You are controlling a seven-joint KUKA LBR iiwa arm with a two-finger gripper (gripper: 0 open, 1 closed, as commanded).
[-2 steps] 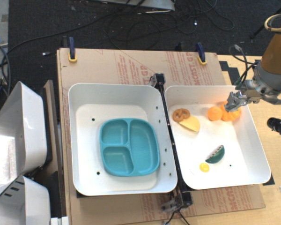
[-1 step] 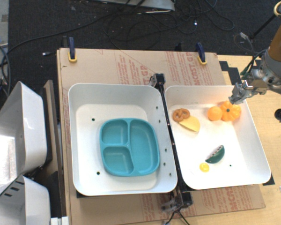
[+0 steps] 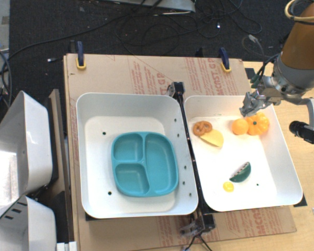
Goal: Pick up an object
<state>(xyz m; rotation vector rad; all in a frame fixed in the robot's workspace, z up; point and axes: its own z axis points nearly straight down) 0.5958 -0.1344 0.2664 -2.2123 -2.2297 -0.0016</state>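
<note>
The right bin (image 3: 272,187) holds a brown pretzel (image 3: 202,127), a yellow cheese wedge (image 3: 214,138), an orange ball (image 3: 240,126), a small orange pumpkin (image 3: 258,125), a green melon slice (image 3: 241,172) and a small yellow disc (image 3: 228,187). My gripper (image 3: 249,105) hangs over the bin's far right part, just above and behind the orange ball and the pumpkin. Nothing shows between its fingers.
The left bin (image 3: 89,140) holds a teal divided plate (image 3: 144,164). A black clamp (image 3: 176,89) sits at the top of the seam between the bins. Two more white bins (image 3: 18,150) lean at the far left. Cables lie on the dark floor behind the bench.
</note>
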